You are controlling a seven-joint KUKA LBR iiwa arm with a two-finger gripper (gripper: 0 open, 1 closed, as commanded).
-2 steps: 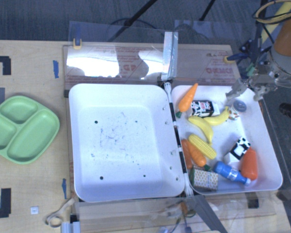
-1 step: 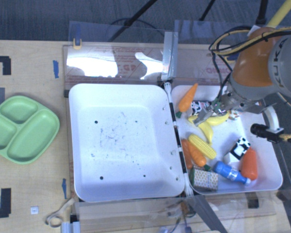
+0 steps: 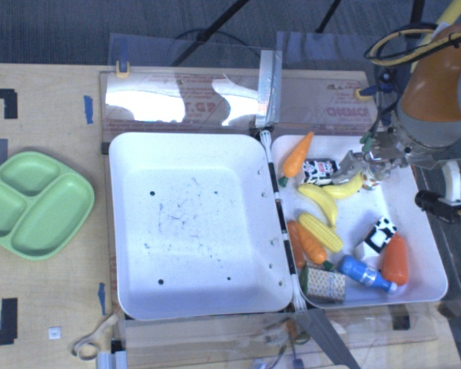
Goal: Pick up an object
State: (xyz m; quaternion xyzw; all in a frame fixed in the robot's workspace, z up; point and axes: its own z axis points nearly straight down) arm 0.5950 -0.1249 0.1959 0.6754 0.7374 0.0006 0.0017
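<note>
The hand (image 3: 361,167) is down in the right bin (image 3: 430,279), at its far side, with its metal tip just beside the upper end of the banana (image 3: 330,194) and close to the black-and-white carton (image 3: 319,171). Whether it is spread or closed, and whether it has hold of anything, I cannot tell at this angle. The banana is the likeliest thing to be picked; it lies curved, with the carton touching it on the far side and the corn cob (image 3: 321,231) just beyond its lower end, toward the bin's near edge. The main risk, as I judge it, is a glancing grip: the banana is smooth and rounded, and a pinch near its tip would let it swivel or slip out as the arm lifts. A second risk is crowding, since the carton sits so near the banana that the hand may close on both, or nudge the carton against the carrot (image 3: 298,154) lying farther from the banana by the bin's wall. The other things, the blue bottle (image 3: 365,274), the orange piece (image 3: 396,260) and a second small carton (image 3: 378,235), lie well away from the banana toward the near rim and seem safe from disturbance. The left bin (image 3: 138,167) lies beyond the divider.
</note>
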